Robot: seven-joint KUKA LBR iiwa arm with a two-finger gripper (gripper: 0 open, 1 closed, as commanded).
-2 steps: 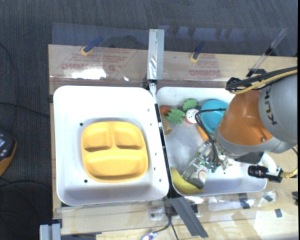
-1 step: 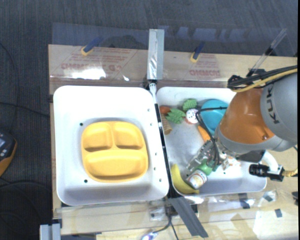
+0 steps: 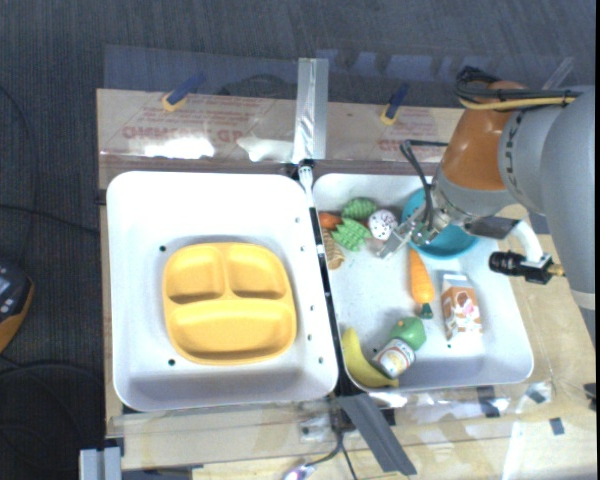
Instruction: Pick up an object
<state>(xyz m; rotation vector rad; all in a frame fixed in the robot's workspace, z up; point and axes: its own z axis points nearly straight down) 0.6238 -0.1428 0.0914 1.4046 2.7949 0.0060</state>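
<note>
My gripper point(image 3: 404, 235) is low in the right bin point(image 3: 500, 368), near its back, reached in from the right under the orange-banded wrist. It sits between a white dotted cube point(image 3: 382, 225) on its left and a blue bowl point(image 3: 450, 238) on its right, which the arm partly covers. Just below it lies an orange carrot point(image 3: 419, 277). Two green bumpy toys point(image 3: 352, 222) lie left of the cube. Nothing is seen held.
The right bin also holds a juice carton point(image 3: 461, 311), a banana point(image 3: 360, 363), a small can point(image 3: 393, 357), a green fruit point(image 3: 411, 331) and an orange piece point(image 3: 327, 221) by the divider. A yellow sectioned tray point(image 3: 228, 301) lies in the left bin point(image 3: 140, 368).
</note>
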